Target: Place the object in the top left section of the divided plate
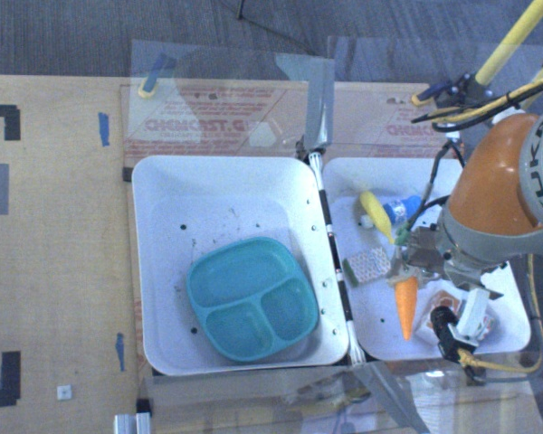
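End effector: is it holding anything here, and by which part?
Cannot be told. The end effector sits at the carrot's wide top end in the right bin, but no grasp is visible.

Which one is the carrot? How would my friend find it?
Look in the right-hand white bin, near the robot arm's tool. Below the tool, toward the bin's front edge, lies the carrot. It is the only orange cone there, pointing down toward the front edge, unlike the yellow banana farther back and the speckled grey sponge beside it.
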Motion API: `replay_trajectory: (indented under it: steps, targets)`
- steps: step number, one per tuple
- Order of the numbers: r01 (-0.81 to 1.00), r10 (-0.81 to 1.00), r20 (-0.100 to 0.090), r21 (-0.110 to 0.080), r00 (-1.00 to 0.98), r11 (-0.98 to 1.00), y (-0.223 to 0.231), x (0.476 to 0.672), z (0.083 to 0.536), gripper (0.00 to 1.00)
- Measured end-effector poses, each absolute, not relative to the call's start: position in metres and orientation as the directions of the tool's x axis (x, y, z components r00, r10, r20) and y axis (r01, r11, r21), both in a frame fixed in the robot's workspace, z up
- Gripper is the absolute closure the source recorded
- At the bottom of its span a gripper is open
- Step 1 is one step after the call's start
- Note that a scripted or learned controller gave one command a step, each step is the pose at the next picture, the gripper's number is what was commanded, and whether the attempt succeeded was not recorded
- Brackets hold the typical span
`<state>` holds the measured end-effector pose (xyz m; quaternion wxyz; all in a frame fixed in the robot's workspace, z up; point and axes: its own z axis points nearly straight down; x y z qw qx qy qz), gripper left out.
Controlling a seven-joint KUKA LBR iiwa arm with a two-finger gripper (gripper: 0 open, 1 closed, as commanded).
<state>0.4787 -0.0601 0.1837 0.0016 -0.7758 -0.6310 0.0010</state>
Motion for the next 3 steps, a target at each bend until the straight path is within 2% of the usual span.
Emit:
replay_trajectory:
  steps: [1, 2, 3]
  targets:
    - [0.983, 0.983, 0.000, 0.000, 0.184, -0.184, 0.025, 0.486, 0.196, 1.00]
    - [0.996, 0.996, 0.000, -0.005, 0.094, -0.094, 0.080, 0.478, 0.184, 1.00]
    - [0.995, 0.995, 0.000, -0.004, 0.095, -0.095, 0.079, 0.478, 0.184, 0.00]
